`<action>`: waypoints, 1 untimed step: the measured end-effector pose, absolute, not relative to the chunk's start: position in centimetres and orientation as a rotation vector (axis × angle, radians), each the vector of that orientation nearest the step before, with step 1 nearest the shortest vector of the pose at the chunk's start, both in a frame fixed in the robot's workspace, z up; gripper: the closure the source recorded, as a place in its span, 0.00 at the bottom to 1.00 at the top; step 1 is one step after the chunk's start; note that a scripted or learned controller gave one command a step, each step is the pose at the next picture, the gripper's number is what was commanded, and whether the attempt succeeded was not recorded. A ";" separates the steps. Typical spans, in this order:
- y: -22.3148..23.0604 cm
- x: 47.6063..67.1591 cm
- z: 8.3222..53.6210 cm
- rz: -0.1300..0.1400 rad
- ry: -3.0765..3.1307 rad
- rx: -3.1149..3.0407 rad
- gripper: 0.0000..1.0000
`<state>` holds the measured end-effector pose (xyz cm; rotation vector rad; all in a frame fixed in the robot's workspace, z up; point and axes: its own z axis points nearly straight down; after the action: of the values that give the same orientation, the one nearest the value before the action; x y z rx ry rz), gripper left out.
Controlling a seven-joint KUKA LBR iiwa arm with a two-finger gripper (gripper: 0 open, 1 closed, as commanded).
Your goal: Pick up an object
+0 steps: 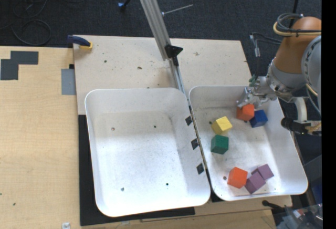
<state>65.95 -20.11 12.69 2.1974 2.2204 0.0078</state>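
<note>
You are looking at the left bin (100,112) lying bare, while the right bin (294,170) is carrying all the blocks scattered loose: yellow block (222,124), green block (220,144), orange block (237,177). Farther right, the hand (247,104) is hovering touching the orange-red block (245,113); whether it is gripping, you cannot tell.

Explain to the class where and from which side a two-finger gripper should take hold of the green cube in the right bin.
Grip the green cube across two opposite side faces, coming straight down from above. It rests flat with its top face exposed and clear space around it; the yellow cube sits just beyond, so closing across the left and right faces is probably safest.
</note>
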 end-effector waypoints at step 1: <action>-20.8 66.7 18.3 0.002 2.227 2.211 1.00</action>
<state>66.65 -20.83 18.34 2.2106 2.2271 0.0024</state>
